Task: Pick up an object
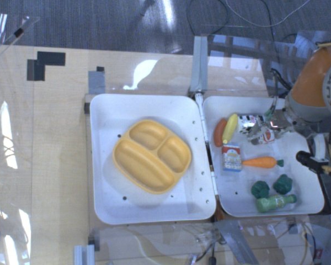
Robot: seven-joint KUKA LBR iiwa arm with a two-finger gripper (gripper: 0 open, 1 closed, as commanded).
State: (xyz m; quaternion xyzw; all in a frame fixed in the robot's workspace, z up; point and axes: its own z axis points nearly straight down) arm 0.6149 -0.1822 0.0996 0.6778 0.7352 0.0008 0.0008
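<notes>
The right bin (314,203) holds several small items. A yellow banana (230,128) leans on a red-orange piece (219,133) near the bin's back left. In front of them stands a small white and red carton (231,158), with an orange carrot (260,162) to its right. Two dark green broccoli pieces (260,189) (283,184) and a green bottle (275,203) lie near the front. My gripper (257,128) is low in the bin, just right of the banana. A small red and white item (268,136) lies right by it.
The left bin (99,164) holds a yellow divided plate (152,155). The grey arm with its orange band (314,81) comes in over the right bin's back right corner. A black part (311,162) juts in at the right rim. Cables lie behind the bins.
</notes>
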